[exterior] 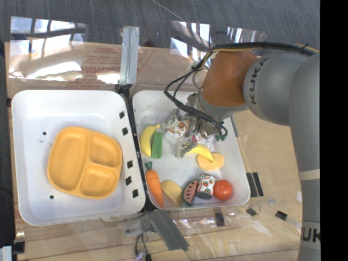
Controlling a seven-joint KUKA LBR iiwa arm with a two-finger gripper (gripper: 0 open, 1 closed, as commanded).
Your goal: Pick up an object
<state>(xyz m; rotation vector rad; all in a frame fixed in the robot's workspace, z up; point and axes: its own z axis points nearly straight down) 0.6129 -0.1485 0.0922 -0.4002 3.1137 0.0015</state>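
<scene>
The right bin [239, 162] holds several toy foods. A yellow piece [145, 140] with a green piece [157, 144] against it lies at the left. A carrot [154, 185], a pale potato [172, 191], a watermelon slice [190, 192], a small carton [206, 184] and a tomato [223, 189] line the front. A banana [200, 152] and a yellow wedge [216, 161] lie mid-bin. My gripper [186, 139] reaches down among small printed cartons [179, 127] beside the banana, under the orange wrist band [225, 80].
In the left bin [27, 145] rests a yellow divided plate [84, 162]. The divider [133, 145] between the two bins carries black clips. Cables [179, 91] loop off the wrist over the right bin's back edge.
</scene>
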